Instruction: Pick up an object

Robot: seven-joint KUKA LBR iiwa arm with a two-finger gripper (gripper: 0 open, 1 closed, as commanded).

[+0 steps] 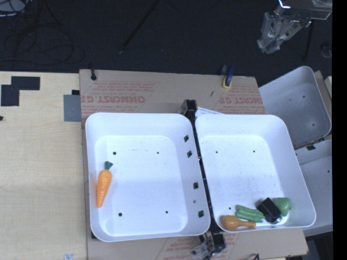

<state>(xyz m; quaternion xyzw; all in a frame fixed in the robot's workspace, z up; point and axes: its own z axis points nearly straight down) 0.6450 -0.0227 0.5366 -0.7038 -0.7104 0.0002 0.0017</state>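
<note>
An orange toy carrot (103, 184) with a green top lies by the left wall of the left bin (138, 124). In the front right corner of the right bin (244, 124) lie a green pea pod (249, 213), a black block (269, 209), a green rounded piece (283, 203) and an orange-tan pear-shaped piece (237, 222), all close together. My gripper (272, 37) hangs high at the top right, above the dark floor behind the bench, far from both bins. Nothing shows between its fingers.
The bins stand side by side on a cardboard sheet (162, 93). A black clamp strip (196, 167) runs between them. A grey metal plate (303, 104) leans at the right. A yellow and blue clip (227, 79) sits at the cardboard's far edge.
</note>
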